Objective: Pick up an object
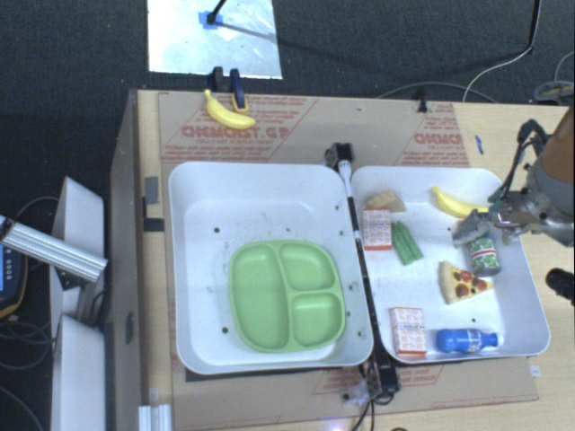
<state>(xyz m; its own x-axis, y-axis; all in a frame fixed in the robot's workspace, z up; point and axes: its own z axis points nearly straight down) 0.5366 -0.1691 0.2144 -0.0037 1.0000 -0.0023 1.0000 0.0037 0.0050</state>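
Note:
The right bin (539, 330) holds several small objects. A yellow banana (452, 204) lies at its back, with a green and white can (484, 258) and a pizza slice (464, 283) in front of it. A blue bottle (466, 340) and a red and white carton (409, 329) lie near the front wall. A second carton (376, 232), a green vegetable (406, 242) and a piece of bread (384, 202) sit on the bin's left side. My gripper (486, 224) hangs just above the can's top, beside the banana's right end. Nothing visibly hangs from it.
The left bin (193, 205) holds a green divided plate (287, 294). Another banana (226, 112) lies on the cardboard behind the bins. The arm (552, 187) comes in over the right bin's right wall. A black clip (340, 156) sits where the bins meet.

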